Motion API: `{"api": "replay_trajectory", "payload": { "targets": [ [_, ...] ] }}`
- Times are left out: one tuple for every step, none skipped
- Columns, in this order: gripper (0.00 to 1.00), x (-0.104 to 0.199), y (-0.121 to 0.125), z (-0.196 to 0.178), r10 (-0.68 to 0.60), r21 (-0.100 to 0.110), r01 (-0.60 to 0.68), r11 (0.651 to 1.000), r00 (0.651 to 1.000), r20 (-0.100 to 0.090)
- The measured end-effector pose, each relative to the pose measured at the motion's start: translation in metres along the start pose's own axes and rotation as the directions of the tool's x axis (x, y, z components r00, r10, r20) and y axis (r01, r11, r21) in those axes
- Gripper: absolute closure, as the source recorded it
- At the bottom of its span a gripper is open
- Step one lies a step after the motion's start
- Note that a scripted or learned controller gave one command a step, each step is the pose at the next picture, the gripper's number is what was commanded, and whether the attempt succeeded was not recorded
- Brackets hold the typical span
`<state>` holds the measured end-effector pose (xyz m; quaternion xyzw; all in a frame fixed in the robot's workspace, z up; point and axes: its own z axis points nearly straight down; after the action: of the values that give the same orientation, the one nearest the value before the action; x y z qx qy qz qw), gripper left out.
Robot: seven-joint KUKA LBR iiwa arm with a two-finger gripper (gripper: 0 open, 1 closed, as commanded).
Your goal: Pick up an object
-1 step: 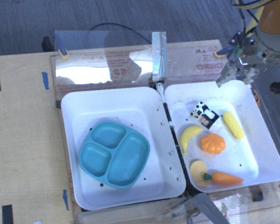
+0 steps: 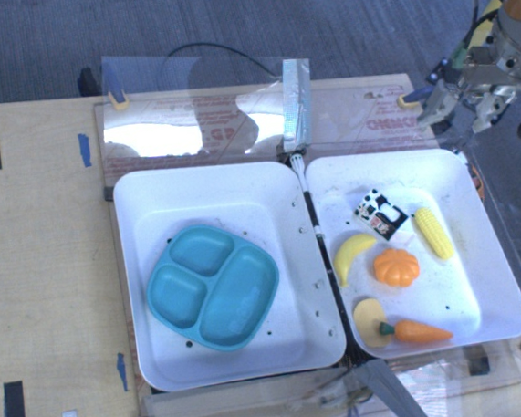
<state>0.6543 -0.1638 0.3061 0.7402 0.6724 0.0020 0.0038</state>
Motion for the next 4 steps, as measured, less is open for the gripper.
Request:
{"api": "replay_trajectory", "payload": {
  "targets": [
    [0.0, 0.009, 0.01, 0.09, -0.183, 0.016, 0.183, 0.983, 0.983, -0.006],
    [0.0, 0.045, -0.078, 0.187, -0.455, -0.007, 0.455, 0.89, 0.89, 0.004],
    [0.0, 0.037, -0.04, 0.213, -0.412, -0.009, 0.412, 0.911, 0.911, 0.005],
    [1.0, 0.036, -0.037, 0.2, -0.41, -0.019, 0.41, 0.912, 0.912, 0.011]
  ]
}}
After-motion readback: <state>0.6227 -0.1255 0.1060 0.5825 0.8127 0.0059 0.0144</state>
